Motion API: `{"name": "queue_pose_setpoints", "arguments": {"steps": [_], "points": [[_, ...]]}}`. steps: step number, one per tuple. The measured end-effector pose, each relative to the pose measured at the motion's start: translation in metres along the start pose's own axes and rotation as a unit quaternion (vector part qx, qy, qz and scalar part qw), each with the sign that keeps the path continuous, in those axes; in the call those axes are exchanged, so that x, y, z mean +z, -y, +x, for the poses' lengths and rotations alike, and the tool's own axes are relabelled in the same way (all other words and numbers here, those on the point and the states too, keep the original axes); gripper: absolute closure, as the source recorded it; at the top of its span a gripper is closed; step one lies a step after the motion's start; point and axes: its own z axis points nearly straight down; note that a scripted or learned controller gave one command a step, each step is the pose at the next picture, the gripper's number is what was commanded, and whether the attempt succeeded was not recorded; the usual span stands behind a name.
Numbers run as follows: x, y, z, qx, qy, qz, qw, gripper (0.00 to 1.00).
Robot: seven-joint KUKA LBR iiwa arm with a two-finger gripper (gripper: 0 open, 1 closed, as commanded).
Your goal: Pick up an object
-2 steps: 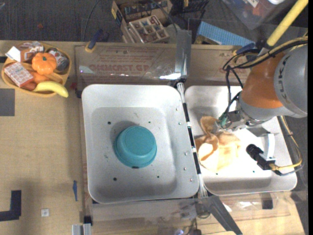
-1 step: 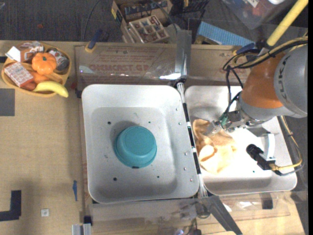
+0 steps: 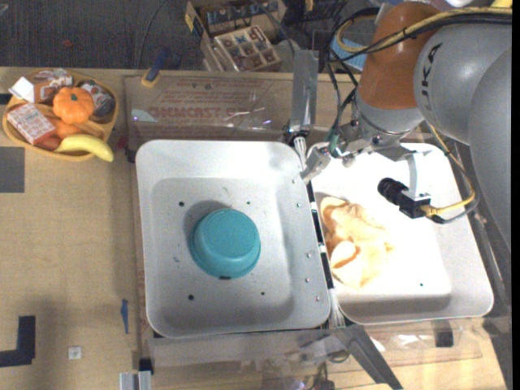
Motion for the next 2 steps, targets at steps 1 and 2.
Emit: {"name": "queue_pose_setpoints", "arguments": {"steps": [1, 2], "points": [[0.000, 0.026, -0.033, -0.009, 0.000, 0.001, 1.0000, 0.00], [0.054, 0.065, -0.074, 0.001, 0.000, 0.001, 1.0000, 0.00]]}}
